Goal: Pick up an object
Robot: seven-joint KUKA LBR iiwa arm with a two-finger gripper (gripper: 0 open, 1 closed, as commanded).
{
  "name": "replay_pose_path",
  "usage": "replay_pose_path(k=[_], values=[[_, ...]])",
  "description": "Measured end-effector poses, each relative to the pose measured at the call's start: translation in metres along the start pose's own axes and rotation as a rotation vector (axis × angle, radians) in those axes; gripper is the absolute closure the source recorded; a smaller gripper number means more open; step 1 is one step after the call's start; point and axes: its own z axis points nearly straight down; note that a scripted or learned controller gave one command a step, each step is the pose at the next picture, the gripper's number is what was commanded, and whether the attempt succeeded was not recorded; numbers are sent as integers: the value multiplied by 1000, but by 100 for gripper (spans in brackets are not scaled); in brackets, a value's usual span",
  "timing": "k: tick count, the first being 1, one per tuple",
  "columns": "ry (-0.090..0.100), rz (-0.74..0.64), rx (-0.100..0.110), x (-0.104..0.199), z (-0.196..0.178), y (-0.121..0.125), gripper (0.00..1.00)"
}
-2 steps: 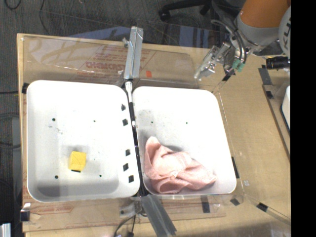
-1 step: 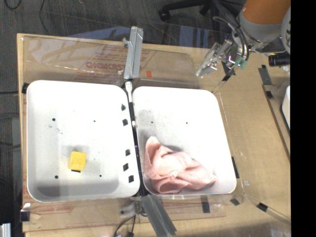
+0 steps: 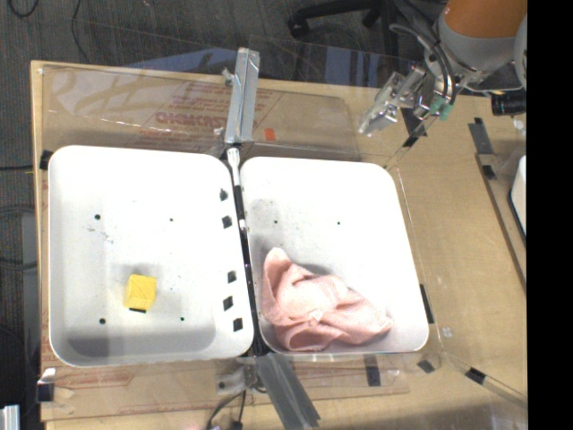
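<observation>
A small yellow block [image 3: 141,292] lies in the left bin [image 3: 81,177], toward its near side. A crumpled pink cloth [image 3: 318,312] fills the near part of the right bin [image 3: 358,195]. My gripper [image 3: 396,125] hangs beyond the far right corner of the right bin, over the bench and outside both bins. It is open, and nothing sits between its fingers. It is far from both the cloth and the block.
A metal bar [image 3: 240,106] runs from the bench's far edge down to the divider between the bins. A clear plastic sheet [image 3: 161,106] covers the bench behind the bins. The arm's orange band [image 3: 483,3] is at the top right.
</observation>
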Motion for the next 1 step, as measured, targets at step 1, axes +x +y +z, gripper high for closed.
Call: replay_pose_path(k=[1], values=[[-6,-3,0,-1,-11,1,100]])
